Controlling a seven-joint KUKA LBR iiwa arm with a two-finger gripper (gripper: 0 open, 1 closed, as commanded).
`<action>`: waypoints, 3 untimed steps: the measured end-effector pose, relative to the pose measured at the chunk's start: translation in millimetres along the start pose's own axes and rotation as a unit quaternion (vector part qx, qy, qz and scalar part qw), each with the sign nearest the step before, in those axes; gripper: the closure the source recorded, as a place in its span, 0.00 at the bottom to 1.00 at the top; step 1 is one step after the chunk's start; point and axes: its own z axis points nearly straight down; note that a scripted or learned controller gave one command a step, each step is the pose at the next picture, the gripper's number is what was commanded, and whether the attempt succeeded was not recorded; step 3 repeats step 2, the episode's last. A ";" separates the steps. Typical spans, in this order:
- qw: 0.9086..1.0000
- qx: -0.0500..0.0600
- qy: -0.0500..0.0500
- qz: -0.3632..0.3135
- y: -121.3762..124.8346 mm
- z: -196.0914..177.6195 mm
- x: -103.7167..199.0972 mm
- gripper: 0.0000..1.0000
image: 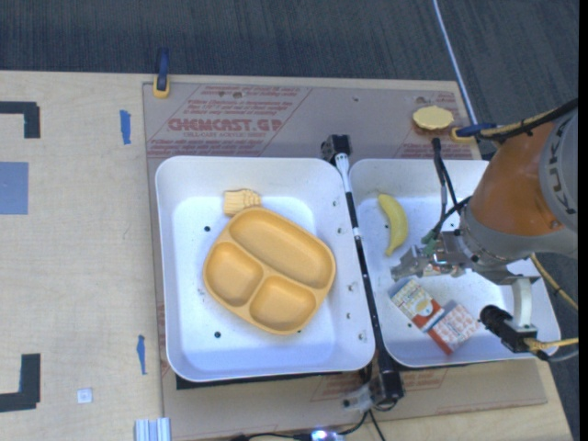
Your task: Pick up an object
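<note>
Camera view: hand (411,266) between banana (394,220) and carton (432,314).

Slanted overhead view of both bins (175,246)

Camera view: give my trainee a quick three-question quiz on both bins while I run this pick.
1. True or false: the banana lies in the same bin as the yellow divided plate.
2. Which thing is nearest the gripper? A) small box B) yellow divided plate C) blue clamp
3. How many compartments has the plate?

Key: 1 false, it lies in the right bin; 2 A; 3 three.
</note>
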 end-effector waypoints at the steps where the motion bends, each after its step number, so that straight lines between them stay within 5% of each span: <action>1: 1.000 0.009 0.002 0.000 -31.8 -40.6 -6.1 1.00; 2: 1.000 0.009 0.003 -0.001 29.8 -75.7 69.4 1.00; 3: 1.000 0.009 0.003 -0.001 29.8 -75.7 69.4 1.00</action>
